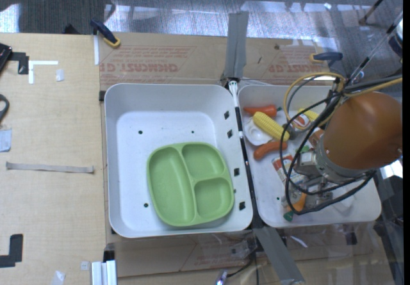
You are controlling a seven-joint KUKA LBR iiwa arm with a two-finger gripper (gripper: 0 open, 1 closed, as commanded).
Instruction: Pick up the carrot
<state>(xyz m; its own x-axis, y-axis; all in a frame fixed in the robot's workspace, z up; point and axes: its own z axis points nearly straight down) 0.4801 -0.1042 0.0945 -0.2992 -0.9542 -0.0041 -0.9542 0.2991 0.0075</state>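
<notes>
A small orange piece with a green end, which looks like the carrot (293, 207), lies near the front wall of the right bin (359, 213). My gripper (302, 189) is low in that bin, right above or against this piece, and cables and the wrist cover most of it. The orange band of the arm (365, 130) hangs over the bin's right half and hides what is beneath it.
At the back left of the right bin lie a yellow corn cob (268, 125), an orange-red item (261, 111) and an orange sausage-shaped item (266, 148). A green divided plate (190, 182) sits in the left bin (128, 149). Black and yellow cables (301, 95) loop over the right bin.
</notes>
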